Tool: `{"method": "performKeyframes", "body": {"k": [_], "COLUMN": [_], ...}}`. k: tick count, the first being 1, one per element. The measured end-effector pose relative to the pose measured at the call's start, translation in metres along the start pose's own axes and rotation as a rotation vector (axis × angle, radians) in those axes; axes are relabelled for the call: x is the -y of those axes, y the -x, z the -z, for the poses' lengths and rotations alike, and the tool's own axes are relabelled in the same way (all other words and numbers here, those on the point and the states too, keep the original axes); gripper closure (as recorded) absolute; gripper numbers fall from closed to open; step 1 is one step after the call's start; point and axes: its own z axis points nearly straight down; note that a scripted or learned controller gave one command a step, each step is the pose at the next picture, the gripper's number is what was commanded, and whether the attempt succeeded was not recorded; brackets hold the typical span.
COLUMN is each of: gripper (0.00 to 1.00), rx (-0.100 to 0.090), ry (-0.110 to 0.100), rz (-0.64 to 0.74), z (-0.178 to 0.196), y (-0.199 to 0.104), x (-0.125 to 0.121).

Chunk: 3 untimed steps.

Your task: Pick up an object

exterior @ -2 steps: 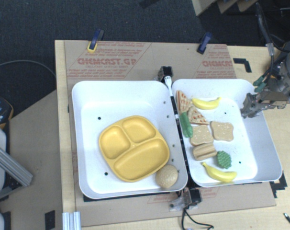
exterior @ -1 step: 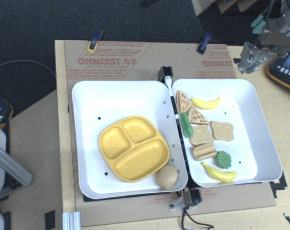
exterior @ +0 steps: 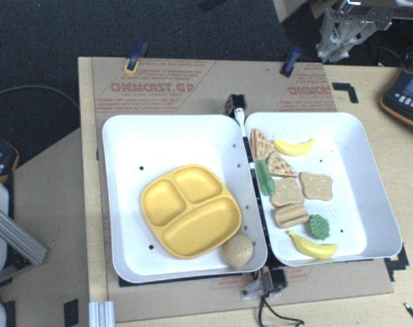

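Robotics lab: clamped bench, toy-food bins.

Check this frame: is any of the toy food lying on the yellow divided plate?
No. The yellow divided plate sits bare in the left bin, and the brown ball rests beside it, off its rim.

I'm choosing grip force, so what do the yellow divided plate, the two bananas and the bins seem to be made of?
The yellow three-compartment plate looks like moulded plastic: uniform colour, soft sheen, rounded ridges. The upper yellow banana and the lower yellow banana look like plastic or rubber toy food: flat even colour, smooth skin. The shallow white bins look like thin formed plastic, with rounded corners and a rolled rim.
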Motion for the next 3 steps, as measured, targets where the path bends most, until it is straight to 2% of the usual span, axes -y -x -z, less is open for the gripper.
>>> {"method": "performKeyframes", "body": {"k": [1,2,3], "gripper": [1.0,1.0,1.0], "rx": [-0.002,0.005,0.005], "ry": [-0.016,-0.031,-0.025], "rz": [0.002,-0.008,-0.015], "z": [-0.017,-0.176,-0.274], "y": [-0.059,-0.067,-0.005], "x": [0.093,0.093,0.095]}}
